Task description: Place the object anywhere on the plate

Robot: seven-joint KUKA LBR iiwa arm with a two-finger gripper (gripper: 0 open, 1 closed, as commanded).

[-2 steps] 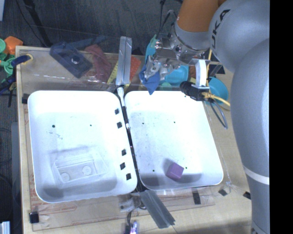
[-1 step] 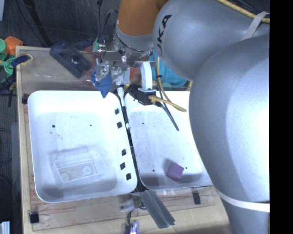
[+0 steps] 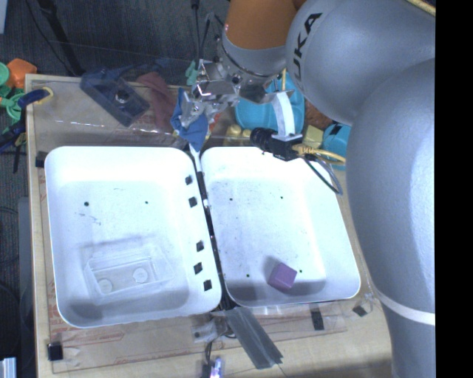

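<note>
Two white bins side by side on the bench. Left bin [image 3: 66,177]: a clear plastic tray-like plate [image 3: 124,267] sits near its front edge, toward the left corner, hard to read against the white; two round marks show through it. Right bin [image 3: 325,244]: a small purple block [image 3: 282,275] lies near the front edge, right of centre, tilted slightly, well apart from the plate and separated from it by the two bins' adjoining walls.

Arm [image 3: 369,88] comes in from the right, grey with an orange band [image 3: 259,22] above the wrist. Gripper [image 3: 198,111] hangs above the bench's far edge, behind the seam between the bins, over neither bin's floor. Something blue [image 3: 194,130] shows at the fingers, but whether it is gripped or merely clutter behind them cannot be told; finger spread likewise unreadable.

Far edge of the bench carries clutter: a dark blue flat object [image 3: 114,96] at left, teal and yellow pieces [image 3: 295,118] under the arm.
</note>
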